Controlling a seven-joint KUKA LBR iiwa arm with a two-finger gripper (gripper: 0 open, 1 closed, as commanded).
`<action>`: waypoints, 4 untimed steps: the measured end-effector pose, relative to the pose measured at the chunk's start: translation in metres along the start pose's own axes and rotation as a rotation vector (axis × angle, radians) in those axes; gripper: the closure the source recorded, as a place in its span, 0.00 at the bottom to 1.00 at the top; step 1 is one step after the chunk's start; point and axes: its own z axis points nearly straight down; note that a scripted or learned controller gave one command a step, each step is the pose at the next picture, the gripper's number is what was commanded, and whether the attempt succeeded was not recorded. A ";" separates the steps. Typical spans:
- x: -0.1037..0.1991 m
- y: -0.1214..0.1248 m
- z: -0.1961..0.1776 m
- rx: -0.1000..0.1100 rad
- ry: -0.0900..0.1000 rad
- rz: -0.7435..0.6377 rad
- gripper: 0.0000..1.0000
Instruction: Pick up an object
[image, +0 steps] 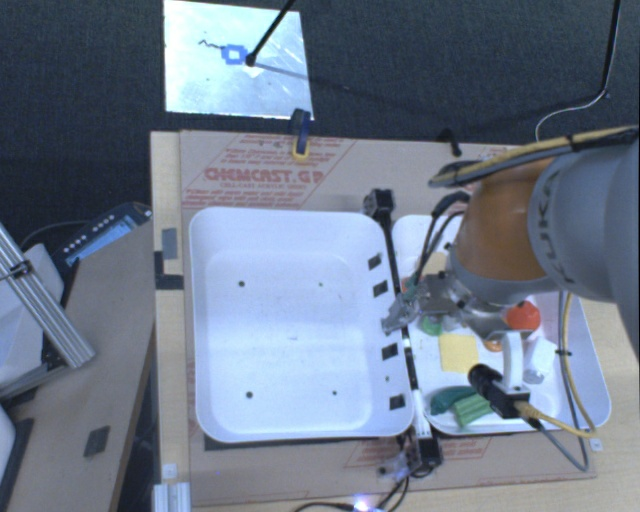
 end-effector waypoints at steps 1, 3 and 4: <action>0.042 -0.007 -0.242 -0.021 0.003 -0.005 0.00; 0.133 0.057 0.064 0.010 -0.003 -0.005 0.00; 0.112 0.007 0.097 0.006 -0.002 0.002 0.00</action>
